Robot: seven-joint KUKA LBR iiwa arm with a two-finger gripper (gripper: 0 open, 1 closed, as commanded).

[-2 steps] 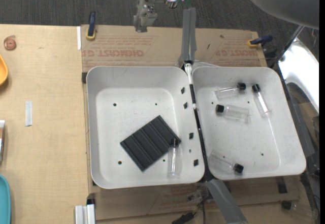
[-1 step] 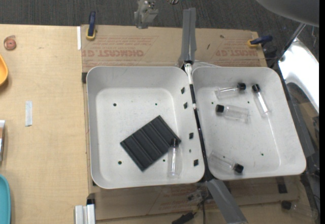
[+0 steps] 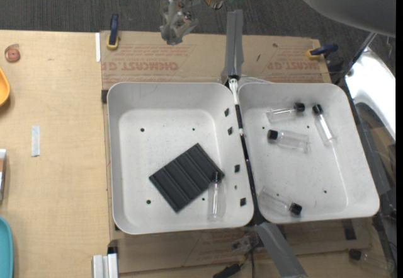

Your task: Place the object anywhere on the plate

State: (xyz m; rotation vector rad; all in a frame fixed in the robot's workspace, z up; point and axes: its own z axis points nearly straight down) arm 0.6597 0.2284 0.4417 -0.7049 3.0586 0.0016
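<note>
Your inventory, camera view from above.

Left shallow white bin (image 3: 126,163): holds one dark grey ribbed rectangular plate (image 3: 186,176), lying flat and turned diagonally, toward the bin's 5 o'clock area. One clear glass vial with a black cap (image 3: 215,196) lies at the plate's 4 o'clock corner, its cap end touching or overlapping the plate edge, its body on the bin floor just beside it.

Right shallow white bin (image 3: 352,163): holds four more clear vials with black caps. Two sit at 12 o'clock, one lying crosswise (image 3: 283,112), one lying lengthwise (image 3: 322,123). A third (image 3: 288,139) lies near the centre, slightly toward 10 o'clock. The fourth (image 3: 280,201) rests at 7 o'clock, near the bin wall.

Arm: you find the grey two-finger gripper (image 3: 173,32) at 12 o'clock of the left bin, over the brown cardboard sheet (image 3: 189,59) beyond the bin's far rim, well apart from the plate and vial. Nothing sits between the jaws; whether they stand wide or narrow cannot be told.

Wooden worktop (image 3: 56,119): carries both bins, with blue-and-yellow clamps (image 3: 113,34) on the cardboard's far corners.
</note>
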